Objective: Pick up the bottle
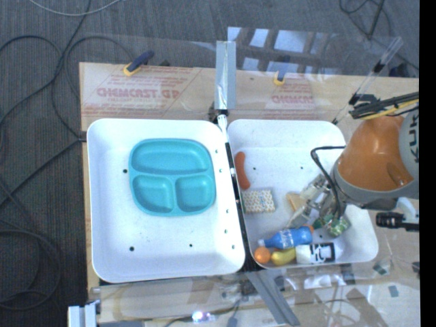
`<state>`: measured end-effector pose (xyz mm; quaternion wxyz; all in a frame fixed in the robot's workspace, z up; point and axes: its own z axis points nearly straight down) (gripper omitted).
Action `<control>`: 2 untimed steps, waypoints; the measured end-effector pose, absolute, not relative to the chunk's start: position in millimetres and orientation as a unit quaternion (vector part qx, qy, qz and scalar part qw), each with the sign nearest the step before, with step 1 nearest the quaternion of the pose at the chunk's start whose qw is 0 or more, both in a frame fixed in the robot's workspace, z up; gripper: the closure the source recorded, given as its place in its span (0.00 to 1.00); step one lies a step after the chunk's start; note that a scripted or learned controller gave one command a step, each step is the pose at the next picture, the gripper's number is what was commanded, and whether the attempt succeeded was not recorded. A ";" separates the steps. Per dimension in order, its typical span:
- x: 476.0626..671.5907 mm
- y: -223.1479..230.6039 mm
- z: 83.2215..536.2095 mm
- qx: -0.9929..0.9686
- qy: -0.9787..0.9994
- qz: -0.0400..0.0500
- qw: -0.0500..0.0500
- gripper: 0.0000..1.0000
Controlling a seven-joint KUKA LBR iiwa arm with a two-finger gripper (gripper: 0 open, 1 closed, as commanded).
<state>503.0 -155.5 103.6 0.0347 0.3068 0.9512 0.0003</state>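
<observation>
Bottle: lying on its side by the right bin's front edge.
Gripper: hovering just above and right of it; grasp state impossible to tell.
Left bin: carrying a blue tray.

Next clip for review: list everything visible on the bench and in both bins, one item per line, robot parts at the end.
left bin: one, white, left half of the bench
right bin: one, white, right half of the bench
divided tray: one, teal, three compartments, in the left bin
sausage: one, orange-red, right bin by its left wall
waffle piece: one, tan, middle of the right bin
bottle: one, blue with white cap, lying near the right bin's front
toy fruit: orange and yellow pieces, front left corner of the right bin
white container: one, black markings, front of the right bin
arm: one, orange band, over the right bin
pincer: one, just above the bottle
</observation>
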 end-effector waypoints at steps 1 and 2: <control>501.2 -116.1 102.5 0.295 0.955 0.001 0.032 0.00; 497.9 -146.6 99.6 0.444 0.896 0.007 0.021 0.00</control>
